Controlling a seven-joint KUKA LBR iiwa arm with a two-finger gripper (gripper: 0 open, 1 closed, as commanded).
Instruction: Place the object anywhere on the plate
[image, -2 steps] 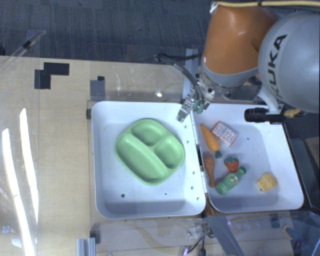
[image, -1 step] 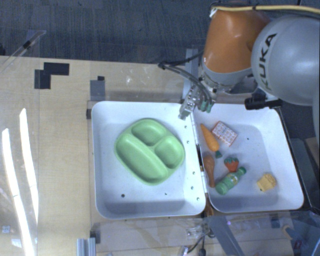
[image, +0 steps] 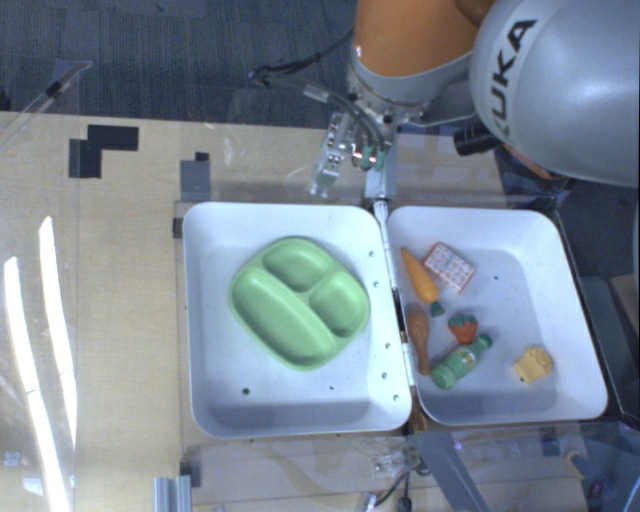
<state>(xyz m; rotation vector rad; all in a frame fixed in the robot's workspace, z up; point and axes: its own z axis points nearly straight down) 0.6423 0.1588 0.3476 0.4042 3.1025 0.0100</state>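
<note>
A green plate (image: 300, 300) with three compartments lies tilted in the left bin (image: 215, 400); nothing rests on it. The right bin (image: 560, 270) holds small toy foods: an orange carrot (image: 420, 275), a pink-and-white checked cracker (image: 448, 266), a brown stick-like piece (image: 418, 338), a small strawberry (image: 462, 327), a green bottle (image: 460, 362) and a yellow chunk (image: 533, 364). My gripper (image: 352, 165) hangs above the bench behind the bins' far edge, over the divide between them. Its two fingers stand apart and open, with nothing between them.
The arm's orange band (image: 410, 35) and grey body (image: 560, 80) fill the top right. A central ridge (image: 390, 300) separates the two bins. Black markers (image: 100, 148) sit on the wooden bench at far left.
</note>
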